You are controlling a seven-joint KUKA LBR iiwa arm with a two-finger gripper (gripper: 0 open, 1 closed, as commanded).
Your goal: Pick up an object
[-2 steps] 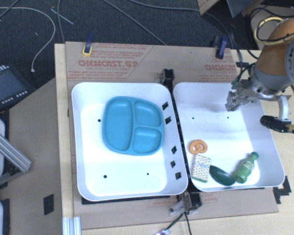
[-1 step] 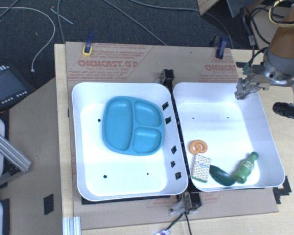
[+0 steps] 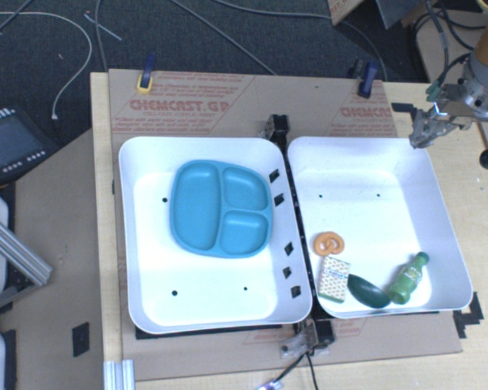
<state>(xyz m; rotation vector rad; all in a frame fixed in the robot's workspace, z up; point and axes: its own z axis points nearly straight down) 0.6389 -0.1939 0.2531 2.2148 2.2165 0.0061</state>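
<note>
In the right bin we see four small things gathered at its near edge: an orange ring, a white patterned packet just below it, a dark green spoon-like piece, and a green bottle lying tilted. In the left bin we see a blue divided plate lying flat.

A: Left bin, right bin? Smooth white plastic, slight sheen. Blue divided plate?
B: Matt plastic. Green bottle glossy plastic.
A: Worktop?
B: Matt printed cardboard. Pincer grey metal.
</note>
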